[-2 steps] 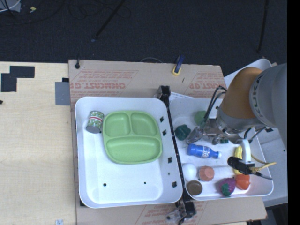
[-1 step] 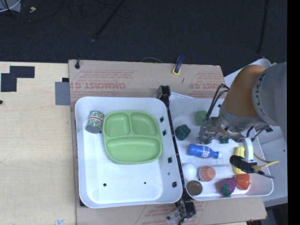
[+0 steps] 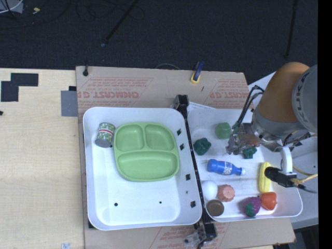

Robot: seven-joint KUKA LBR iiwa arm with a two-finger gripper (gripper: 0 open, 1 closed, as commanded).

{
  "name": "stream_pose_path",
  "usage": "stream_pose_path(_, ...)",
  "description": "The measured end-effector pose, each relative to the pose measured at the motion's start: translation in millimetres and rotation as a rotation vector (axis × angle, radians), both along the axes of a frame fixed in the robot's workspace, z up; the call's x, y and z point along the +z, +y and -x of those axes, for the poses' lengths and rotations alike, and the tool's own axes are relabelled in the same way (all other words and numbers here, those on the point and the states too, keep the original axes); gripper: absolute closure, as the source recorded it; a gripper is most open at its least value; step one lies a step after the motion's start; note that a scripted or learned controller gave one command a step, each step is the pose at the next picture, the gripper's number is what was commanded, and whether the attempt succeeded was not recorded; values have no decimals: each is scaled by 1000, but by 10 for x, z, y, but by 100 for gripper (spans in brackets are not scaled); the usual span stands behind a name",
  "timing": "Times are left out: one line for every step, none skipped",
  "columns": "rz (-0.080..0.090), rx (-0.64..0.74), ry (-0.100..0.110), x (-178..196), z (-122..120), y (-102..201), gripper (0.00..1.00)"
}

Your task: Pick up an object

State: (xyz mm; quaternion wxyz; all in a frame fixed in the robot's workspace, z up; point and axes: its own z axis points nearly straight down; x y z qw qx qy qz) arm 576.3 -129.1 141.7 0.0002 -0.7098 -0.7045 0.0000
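Observation:
The right bin (image 3: 295, 207) holds several small objects: a light green lump (image 3: 223, 130), a dark green one (image 3: 201, 146), a blue bottle (image 3: 224, 167) lying on its side, a white egg (image 3: 209, 189), a pink piece (image 3: 226, 192), a brown disc (image 3: 215, 207), a purple piece (image 3: 251, 206), an orange-red piece (image 3: 268, 200) and a yellow piece (image 3: 265, 176). My gripper (image 3: 239, 144) hangs low over the bin's middle, just above the bottle. A small teal object (image 3: 250, 152) lies right beside its fingers.
The left bin (image 3: 98, 201) holds a green divided plate (image 3: 146, 152) and a small can (image 3: 105, 134) at its upper left. A black divider (image 3: 188, 154) separates the bins. The arm's orange band (image 3: 282, 90) looms over the right bin's far right side.

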Motion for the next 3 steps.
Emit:
stream_pose_path(1,4,-3,613,-32,-71,100)
stream_pose_path(0,7,-1,872,-34,-81,100)
stream_pose_path(-2,8,5,963,385,188,100)
